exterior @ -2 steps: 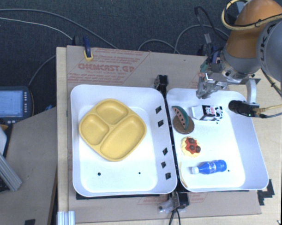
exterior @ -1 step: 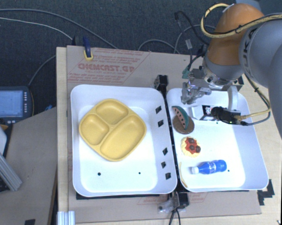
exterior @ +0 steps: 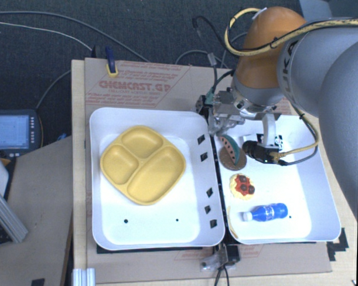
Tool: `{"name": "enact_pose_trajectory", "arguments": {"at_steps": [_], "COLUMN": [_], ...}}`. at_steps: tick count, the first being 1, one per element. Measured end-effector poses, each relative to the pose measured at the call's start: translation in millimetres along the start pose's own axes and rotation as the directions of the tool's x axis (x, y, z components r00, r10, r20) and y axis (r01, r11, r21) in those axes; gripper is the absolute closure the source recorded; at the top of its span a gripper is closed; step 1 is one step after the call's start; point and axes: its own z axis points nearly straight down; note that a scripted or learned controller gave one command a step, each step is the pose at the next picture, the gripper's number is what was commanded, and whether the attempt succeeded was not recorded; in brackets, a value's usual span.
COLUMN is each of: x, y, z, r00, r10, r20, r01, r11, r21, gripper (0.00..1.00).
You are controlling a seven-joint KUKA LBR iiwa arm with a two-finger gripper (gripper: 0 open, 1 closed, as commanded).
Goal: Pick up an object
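- Three objects in right bin (exterior: 324,191): watermelon slice (exterior: 230,150), pizza toy (exterior: 242,185), blue bottle (exterior: 265,213).
- Gripper (exterior: 225,130) poised right above slice, at far left corner.
- Grip state impossible to tell.
- Yellow plate (exterior: 143,164) in left bin (exterior: 101,183).

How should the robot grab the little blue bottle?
The blue bottle lies on its side in the right bin, white cap pointing left. Probably best to come straight down and pinch its blue middle across the narrow width; its round body could roll if nudged elsewhere.
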Motion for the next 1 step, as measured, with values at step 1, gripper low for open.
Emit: {"name": "enact_pose_trajectory", "arguments": {"at_steps": [1], "x": [50.2], "y": [-20.5], "z": [0.2], "r00": [1.000], "r10": [0.000], "r20": [-0.001], "r01": [0.000], "r11": [1.000], "r21": [0.001], "gripper": [1.00]}}
